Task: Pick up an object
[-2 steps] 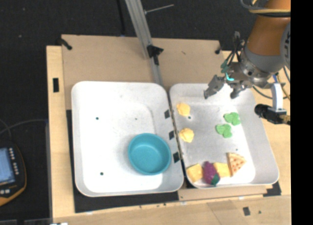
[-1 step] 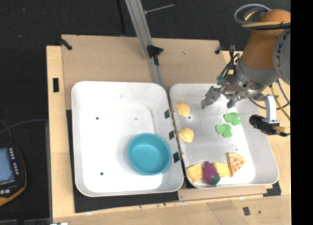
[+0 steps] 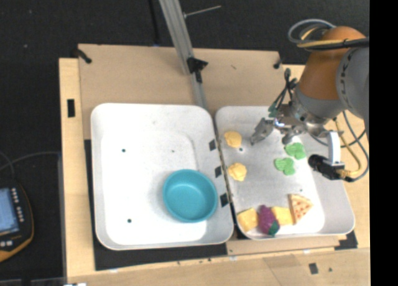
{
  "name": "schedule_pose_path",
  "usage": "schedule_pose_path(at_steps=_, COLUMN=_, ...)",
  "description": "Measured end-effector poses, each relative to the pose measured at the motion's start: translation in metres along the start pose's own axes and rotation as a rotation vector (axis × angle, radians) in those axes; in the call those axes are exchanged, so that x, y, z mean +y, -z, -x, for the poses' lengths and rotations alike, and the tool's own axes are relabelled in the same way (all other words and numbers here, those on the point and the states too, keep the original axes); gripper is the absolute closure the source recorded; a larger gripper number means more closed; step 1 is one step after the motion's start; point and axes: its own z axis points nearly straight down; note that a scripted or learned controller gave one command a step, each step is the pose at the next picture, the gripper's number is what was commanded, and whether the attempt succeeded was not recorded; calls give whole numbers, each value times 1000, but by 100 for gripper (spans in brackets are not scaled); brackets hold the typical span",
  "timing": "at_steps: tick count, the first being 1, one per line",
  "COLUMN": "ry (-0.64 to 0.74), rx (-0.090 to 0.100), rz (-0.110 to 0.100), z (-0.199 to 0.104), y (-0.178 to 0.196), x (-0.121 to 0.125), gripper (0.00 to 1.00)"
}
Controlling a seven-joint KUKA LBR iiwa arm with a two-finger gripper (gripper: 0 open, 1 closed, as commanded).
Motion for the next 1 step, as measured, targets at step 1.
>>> schedule_pose_path(at_steps=1, ry=0, rx=1, rz=-6, z=-5, y=-58, x=-8, gripper=0)
